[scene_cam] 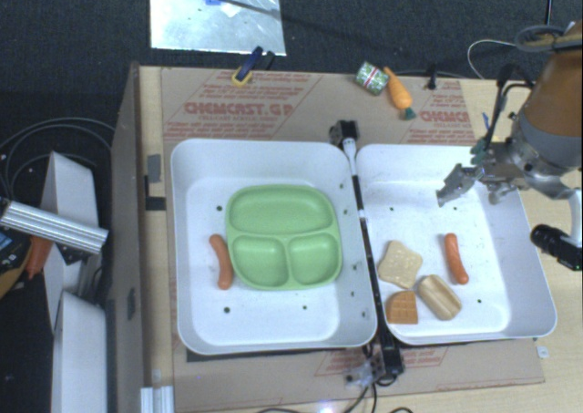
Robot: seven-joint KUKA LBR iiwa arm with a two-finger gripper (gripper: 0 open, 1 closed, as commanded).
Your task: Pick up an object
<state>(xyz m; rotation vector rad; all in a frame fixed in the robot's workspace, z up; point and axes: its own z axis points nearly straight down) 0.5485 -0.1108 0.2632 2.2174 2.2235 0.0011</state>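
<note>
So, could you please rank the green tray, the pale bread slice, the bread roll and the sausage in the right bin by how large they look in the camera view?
1. Green tray, by far the largest.
2. Pale bread slice and bread roll look alike, so no ranking between them.
3. Sausage in the right bin, the thinnest.

the arm (pixel 554 101) is running off the right edge; the gripper (pixel 453 187) is blurring, its fingers too indistinct to read.
</note>
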